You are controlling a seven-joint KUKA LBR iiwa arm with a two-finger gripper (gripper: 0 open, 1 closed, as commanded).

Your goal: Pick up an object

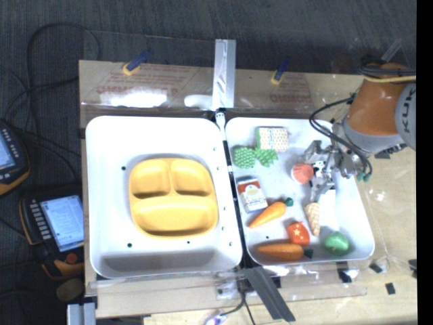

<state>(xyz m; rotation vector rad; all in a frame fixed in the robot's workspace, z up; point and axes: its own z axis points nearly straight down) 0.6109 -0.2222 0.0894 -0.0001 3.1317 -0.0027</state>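
Reaching in over the right bin (pixel 366 212), the grey arm with its orange band (pixel 380 107) ends in the gripper (pixel 318 175), which hangs low above that bin's upper right part. Whether the gripper is apart or closed cannot be told, since its metal parts blur together against the white floor. A small reddish round toy (pixel 302 173) lies right against the gripper's left side; it cannot be told whether the gripper is touching it or merely beside it.

Other play-food pieces are spread around the same bin. Near its top wall sits a pale box with green dots (pixel 272 138), and just below and left of that box lie two green bumpy pieces (pixel 254 157). Toward the bin's left wall is a small red and white carton (pixel 252 195), with a toy carrot (pixel 268 214) slanting just below it. Beneath the gripper a pale corn-like piece (pixel 312 217) stands lengthwise. Along the bin's bottom wall are a long orange piece (pixel 279 251), a red tomato-like toy (pixel 298 233) just above it, and a green rounded toy (pixel 335 242) to the right, near the bin's lower right corner.

Sharing a wall with the right bin, the left bin (pixel 108 181) holds a yellow divided tray (pixel 173 195) lying flat at its middle.
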